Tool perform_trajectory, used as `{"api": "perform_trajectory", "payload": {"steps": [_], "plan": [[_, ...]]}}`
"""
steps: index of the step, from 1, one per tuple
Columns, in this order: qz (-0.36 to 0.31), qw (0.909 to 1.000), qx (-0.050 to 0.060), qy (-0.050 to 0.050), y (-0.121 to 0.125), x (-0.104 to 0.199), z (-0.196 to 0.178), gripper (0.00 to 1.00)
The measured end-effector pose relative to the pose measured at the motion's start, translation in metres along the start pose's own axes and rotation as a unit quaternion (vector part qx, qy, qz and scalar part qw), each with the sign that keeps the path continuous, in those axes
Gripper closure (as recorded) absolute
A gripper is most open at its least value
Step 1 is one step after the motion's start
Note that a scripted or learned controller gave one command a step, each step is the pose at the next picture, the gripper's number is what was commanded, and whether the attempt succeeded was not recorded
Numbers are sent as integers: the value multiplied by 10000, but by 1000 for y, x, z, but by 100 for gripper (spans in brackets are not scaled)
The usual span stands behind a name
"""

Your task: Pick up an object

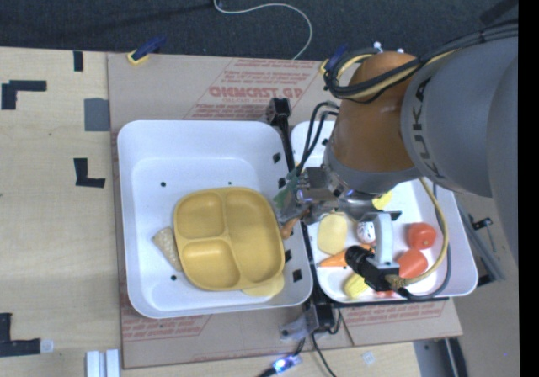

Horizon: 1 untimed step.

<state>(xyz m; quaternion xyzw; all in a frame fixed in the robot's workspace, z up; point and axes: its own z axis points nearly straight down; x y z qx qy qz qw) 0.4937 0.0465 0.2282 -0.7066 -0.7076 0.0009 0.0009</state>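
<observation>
My gripper (292, 199) hangs over the divider between the two bins, at the right rim of the yellow divided plate (227, 236) in the left bin (152, 156). Something small, orange and green, shows right at the gripper's tip, but I cannot make out whether it is held. In the right bin (459, 278) lie a pale yellow piece (332, 233), a red-orange piece (421, 236), another orange piece (412, 263), a thin orange carrot-like piece (333, 260) and a yellow piece (355, 286). The arm hides much of that bin.
A beige thing (165, 242) pokes out from under the plate's left side, and a pale yellow thing (268, 287) from under its lower edge. Cardboard (244, 89) lies beneath both bins. A white cable (278, 9) runs across the dark floor behind.
</observation>
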Motion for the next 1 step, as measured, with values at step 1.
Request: {"api": "perform_trajectory", "payload": {"steps": [1], "plan": [[-8,10000,1,-3,17,1,4,100]]}}
